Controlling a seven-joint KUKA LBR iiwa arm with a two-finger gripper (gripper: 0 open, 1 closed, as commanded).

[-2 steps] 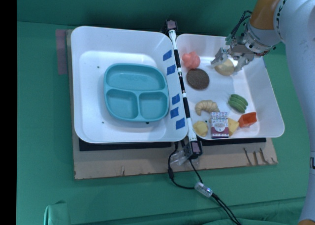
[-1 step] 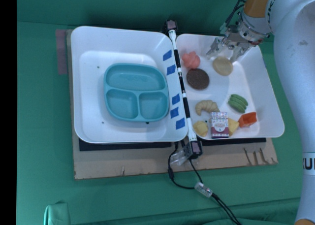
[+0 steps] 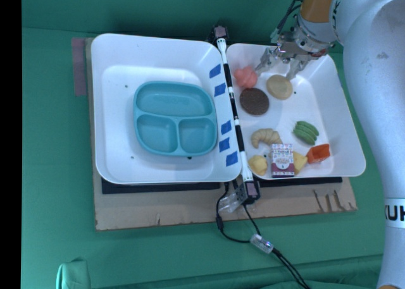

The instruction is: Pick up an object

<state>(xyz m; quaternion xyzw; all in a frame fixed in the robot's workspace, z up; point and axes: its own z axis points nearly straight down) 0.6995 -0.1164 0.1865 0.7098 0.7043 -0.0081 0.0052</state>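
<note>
A: Why does the gripper (image 3: 277,65) hang at the upper right of the frame?

B: It sits over the right bin (image 3: 342,114) with fingers spread wide, holding nothing, straddling the gap between the pink toy (image 3: 245,77) and tan cookie (image 3: 279,86); probably choosing 1.

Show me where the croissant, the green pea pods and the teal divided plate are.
croissant (image 3: 266,136), camera view, middle of its curved body.
green pea pods (image 3: 305,131), camera view, centre of the pods.
teal divided plate (image 3: 138,121), camera view, its left rim.
</note>
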